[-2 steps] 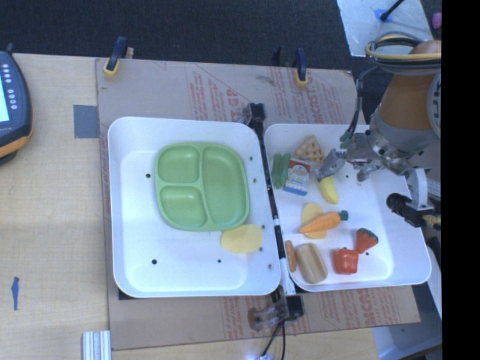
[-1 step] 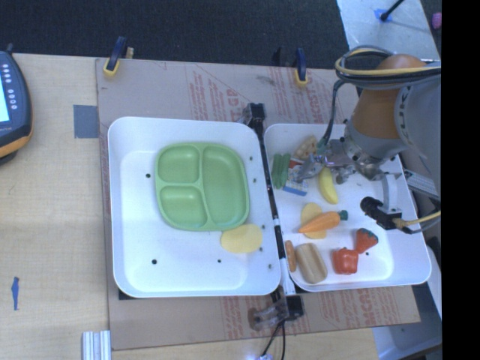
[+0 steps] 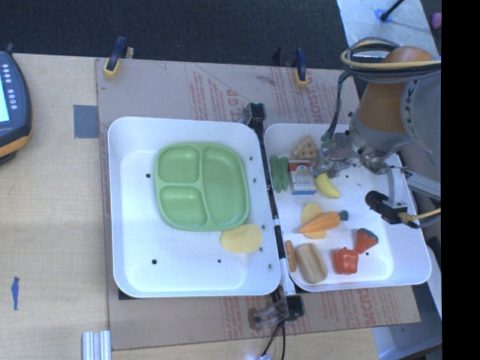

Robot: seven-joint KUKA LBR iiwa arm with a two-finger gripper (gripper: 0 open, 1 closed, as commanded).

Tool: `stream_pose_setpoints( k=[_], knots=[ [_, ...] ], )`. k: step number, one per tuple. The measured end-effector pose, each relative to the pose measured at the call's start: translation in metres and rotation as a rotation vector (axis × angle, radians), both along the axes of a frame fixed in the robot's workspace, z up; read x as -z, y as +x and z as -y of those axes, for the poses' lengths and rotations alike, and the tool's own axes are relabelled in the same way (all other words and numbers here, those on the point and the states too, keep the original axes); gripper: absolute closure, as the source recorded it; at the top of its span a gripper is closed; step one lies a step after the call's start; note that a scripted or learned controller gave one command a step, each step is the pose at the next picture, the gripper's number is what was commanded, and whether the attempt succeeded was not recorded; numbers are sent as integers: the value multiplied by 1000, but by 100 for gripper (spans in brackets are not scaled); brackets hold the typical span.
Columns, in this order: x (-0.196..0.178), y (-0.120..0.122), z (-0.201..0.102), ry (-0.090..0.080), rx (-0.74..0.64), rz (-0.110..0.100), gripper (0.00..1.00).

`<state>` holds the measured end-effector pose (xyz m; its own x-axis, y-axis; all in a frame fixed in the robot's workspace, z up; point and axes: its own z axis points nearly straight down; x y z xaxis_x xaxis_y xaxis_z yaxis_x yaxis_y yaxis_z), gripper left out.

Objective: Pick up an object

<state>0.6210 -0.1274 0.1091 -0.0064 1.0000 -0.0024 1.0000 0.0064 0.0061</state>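
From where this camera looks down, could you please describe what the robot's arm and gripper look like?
The arm is bulky and rounded, grey with a broad orange band above the wrist. A yellow-and-black ring tops the orange section, and a thin dark cable runs down its side. The gripper is a small metallic grey assembly, too blurred for finer detail.

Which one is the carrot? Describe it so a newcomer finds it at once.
Start at the right bin, the one crowded with toy food. Near its middle lies the carrot, a tapered orange piece with a small green top pointing right, lying across a pale yellow piece. The hot dog below it is tan, and the strawberry is red.
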Motion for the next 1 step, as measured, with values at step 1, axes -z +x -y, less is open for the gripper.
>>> stream_pose_setpoints(
  k=[1],
  knots=[
    [-86,-78,-59,5,-2,-13,100]
  ],
)
